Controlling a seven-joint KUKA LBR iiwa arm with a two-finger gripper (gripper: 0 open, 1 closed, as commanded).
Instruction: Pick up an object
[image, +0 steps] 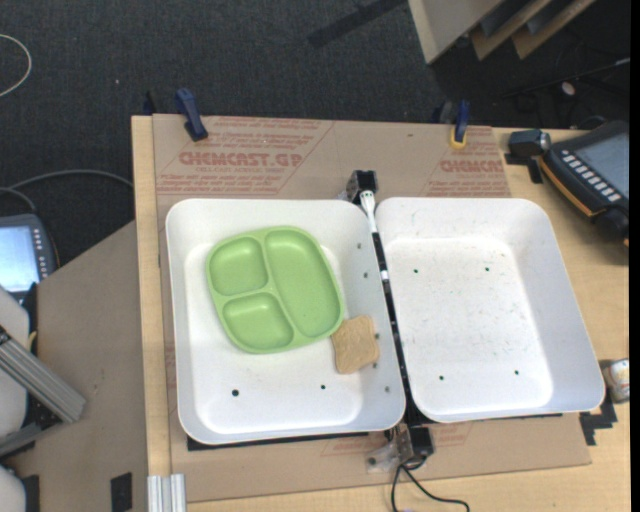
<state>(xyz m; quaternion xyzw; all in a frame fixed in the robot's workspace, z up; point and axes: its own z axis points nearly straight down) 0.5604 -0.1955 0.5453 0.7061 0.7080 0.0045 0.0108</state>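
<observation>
Side by side on a brown board (300, 150), two white bins, left bin (190, 380) and right bin (560, 330); toward the middle of the left one, a green divided plate (275, 290), probably light, stiff and slick, best taken by a thin rim or a divider wall. Just beside the plate, close to the left bin's right edge, a small tan square (355, 345), lying flat, likely very light and perhaps soft or crumbly, best pinched gently across two opposite sides. Cannot tell whether the pincer is wide or narrow.
</observation>
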